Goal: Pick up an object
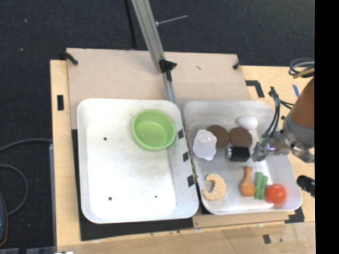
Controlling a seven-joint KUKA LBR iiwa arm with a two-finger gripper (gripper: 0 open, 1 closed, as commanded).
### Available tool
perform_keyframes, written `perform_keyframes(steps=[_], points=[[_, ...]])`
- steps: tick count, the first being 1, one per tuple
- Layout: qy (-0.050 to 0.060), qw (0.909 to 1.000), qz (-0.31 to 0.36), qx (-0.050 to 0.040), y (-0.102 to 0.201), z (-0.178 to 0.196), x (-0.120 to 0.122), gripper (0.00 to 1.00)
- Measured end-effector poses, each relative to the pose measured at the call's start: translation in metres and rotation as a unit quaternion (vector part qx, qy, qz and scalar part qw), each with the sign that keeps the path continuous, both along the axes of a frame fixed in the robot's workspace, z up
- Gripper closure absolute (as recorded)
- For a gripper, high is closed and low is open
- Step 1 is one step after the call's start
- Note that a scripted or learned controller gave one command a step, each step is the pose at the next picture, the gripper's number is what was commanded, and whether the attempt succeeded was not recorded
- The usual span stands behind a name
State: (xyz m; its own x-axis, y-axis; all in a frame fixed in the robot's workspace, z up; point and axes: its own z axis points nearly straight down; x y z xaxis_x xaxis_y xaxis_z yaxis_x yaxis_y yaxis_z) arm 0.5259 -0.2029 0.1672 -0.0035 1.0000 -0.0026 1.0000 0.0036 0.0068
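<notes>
My gripper [263,151] hangs over the right part of the right bin [222,110], just right of a small black cylinder [238,153]. Two brown discs [217,135] [241,137] lie side by side behind the cylinder, with a small white piece [247,123] behind them. A crumpled white object [205,144] rests at the bin's left. Along the front lie a tan curved piece [215,187], an orange gourd-shaped toy [247,182], a green bar [260,186] and a red ball [275,193]. Nothing is visibly between the fingers.
The left bin [106,184] holds a green bowl [153,129] near its back right corner. A slanted metal pole [151,33] rises behind the bins. Cables run beside the arm at the right edge.
</notes>
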Motion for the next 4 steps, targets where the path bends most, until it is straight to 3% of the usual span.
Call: perform_keyframes(steps=[2,4], points=[[0.001,1.0,0.001,0.0004,-0.007,0.066,0.001,1.0],[0.004,1.0,0.002,0.0024,0.087,0.05,0.032,1.0]])
